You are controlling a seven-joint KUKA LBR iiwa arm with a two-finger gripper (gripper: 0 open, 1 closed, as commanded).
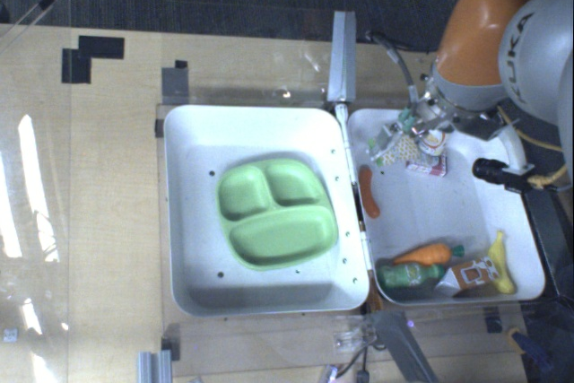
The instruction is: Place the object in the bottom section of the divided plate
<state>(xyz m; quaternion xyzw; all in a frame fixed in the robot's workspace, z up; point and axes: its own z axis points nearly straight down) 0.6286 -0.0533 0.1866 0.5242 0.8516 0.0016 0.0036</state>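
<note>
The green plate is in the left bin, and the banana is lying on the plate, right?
Not quite. The green plate is in the left bin, but the banana is not on it. The camera view shows the banana lying in the right bin, near its lower right corner.

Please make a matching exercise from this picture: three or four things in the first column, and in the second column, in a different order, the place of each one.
Things:
1. green divided plate
2. sausage
3. banana
4. carrot

Places:
A. lower right corner of the right bin
B. along the left wall of the right bin
C. middle of the left bin
D. near the front wall of the right bin, lying above a dark green item

Pairs: 1-C, 2-B, 3-A, 4-D
</note>
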